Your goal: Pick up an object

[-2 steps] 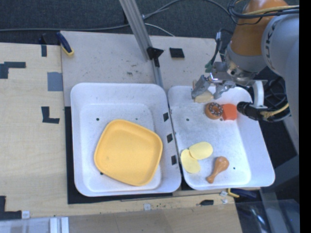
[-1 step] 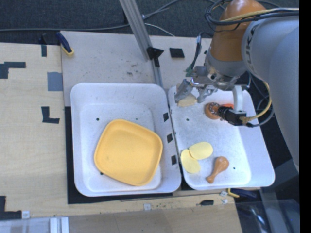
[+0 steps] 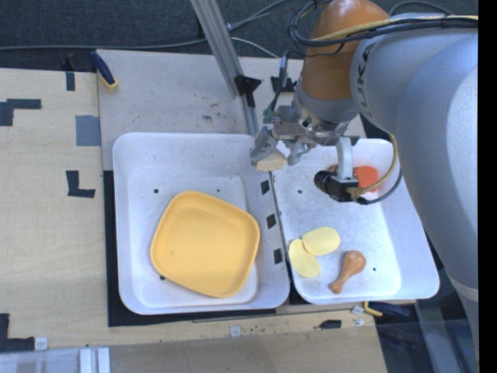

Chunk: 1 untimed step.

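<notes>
My gripper [image 3: 273,148] hangs over the rim between the two bins, near their far end. A small tan, bread-like piece [image 3: 272,162] sits between the fingertips, raised off the bin floor, and the gripper is shut on it. In the right bin [image 3: 404,286] lie two pale yellow chip-like slices [image 3: 313,249], a brown drumstick [image 3: 347,270] and an orange-red object [image 3: 366,176] partly behind the arm's black fitting. A yellow square plate [image 3: 205,243] lies in the left bin [image 3: 132,162].
The large grey arm covers the right bin's far right side. A slanted metal pole [image 3: 221,45] rises behind the left bin. Black cables loop at the back. Blue-and-yellow clamp [image 3: 104,70] lies on the bench at far left.
</notes>
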{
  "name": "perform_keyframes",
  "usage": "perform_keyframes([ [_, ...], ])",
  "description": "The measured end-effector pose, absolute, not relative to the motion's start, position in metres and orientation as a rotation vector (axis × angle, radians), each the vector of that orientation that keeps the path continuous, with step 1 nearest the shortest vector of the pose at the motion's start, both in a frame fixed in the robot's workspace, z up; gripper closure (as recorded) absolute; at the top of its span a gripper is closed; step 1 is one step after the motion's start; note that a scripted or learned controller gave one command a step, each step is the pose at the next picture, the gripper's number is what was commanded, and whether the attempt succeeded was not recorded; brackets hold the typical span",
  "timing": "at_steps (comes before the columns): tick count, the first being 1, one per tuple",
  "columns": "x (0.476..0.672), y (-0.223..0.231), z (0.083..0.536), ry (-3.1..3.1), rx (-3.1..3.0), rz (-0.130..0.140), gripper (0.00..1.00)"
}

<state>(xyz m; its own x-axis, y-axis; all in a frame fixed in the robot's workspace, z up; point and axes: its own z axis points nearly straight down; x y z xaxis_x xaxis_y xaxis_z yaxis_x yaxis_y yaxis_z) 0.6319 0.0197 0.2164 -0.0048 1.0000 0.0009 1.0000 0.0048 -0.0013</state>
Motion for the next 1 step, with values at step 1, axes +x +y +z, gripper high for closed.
perform_keyframes([
  [1, 0.6281, 0.0647, 0.2285, -2.225, -2.216, -0.001, 1.00],
])
